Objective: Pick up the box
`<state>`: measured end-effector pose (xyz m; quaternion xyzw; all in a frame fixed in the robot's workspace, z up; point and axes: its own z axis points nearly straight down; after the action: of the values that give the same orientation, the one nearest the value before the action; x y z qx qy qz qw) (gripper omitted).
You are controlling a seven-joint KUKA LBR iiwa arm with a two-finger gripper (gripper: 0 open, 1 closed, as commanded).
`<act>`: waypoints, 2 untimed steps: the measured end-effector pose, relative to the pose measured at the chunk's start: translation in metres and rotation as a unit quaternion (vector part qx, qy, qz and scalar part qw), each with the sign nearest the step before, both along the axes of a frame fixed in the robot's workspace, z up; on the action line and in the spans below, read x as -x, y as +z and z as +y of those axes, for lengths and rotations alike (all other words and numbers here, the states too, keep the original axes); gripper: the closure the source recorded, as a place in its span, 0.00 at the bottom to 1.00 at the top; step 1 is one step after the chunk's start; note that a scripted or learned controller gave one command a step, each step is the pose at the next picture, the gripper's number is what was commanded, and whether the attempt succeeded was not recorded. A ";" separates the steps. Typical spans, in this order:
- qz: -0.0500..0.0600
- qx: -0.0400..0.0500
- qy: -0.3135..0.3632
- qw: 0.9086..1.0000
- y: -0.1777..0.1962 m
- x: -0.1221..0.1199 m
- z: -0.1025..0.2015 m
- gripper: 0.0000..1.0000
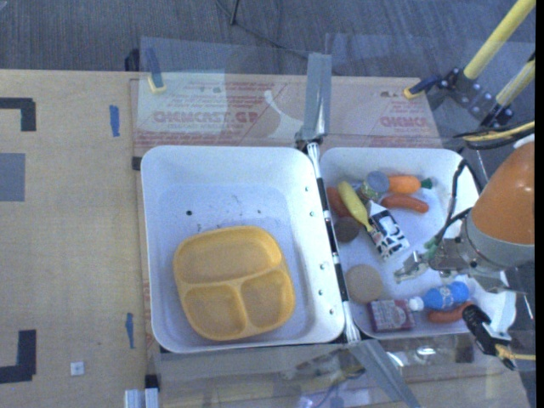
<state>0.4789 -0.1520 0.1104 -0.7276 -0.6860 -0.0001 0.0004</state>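
A small black-and-white box (388,231) lies tilted in the middle of the right bin (450,155), just right of a yellow banana (352,202). A flatter dark red box (391,314) lies at that bin's front edge. My gripper (418,265) hangs over the right bin, just right of and nearer than the black-and-white box, apart from it. It is above and left of a blue bottle (445,296). The grey arm with its orange band (510,206) reaches in from the right.
The right bin also holds an orange carrot (405,183), a red sausage (406,202), a brown lump (347,229), a tan disc (365,283) and a red item (442,316). A yellow divided plate (234,281) lies in the left bin (170,177).
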 end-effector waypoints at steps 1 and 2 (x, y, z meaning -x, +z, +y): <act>-0.005 0.002 0.074 0.997 -0.022 -0.033 0.049 0.00; -0.003 0.002 0.006 1.000 -0.023 -0.110 0.001 0.00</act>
<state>0.5886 -0.1508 0.0872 -0.7237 -0.6901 -0.0015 -0.0030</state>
